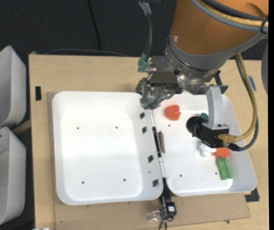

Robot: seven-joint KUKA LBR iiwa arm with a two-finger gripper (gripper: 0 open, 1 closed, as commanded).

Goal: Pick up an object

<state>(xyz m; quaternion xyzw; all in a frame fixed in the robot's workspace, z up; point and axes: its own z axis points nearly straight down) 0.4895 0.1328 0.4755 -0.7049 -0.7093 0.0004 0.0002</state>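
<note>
End effector point(150, 98) fingers obscured; arm point(213, 28) cropped.

1. We cannot tell how the gripper point(151, 98) stands; it looks dark and blurry
2. The big arm point(213, 23) hides the right bin's point(194, 188) back edge
3. The picture's top cuts the arm off

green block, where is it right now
The green block lies in the right bin, near its lower right corner, just below a small orange piece.
</note>
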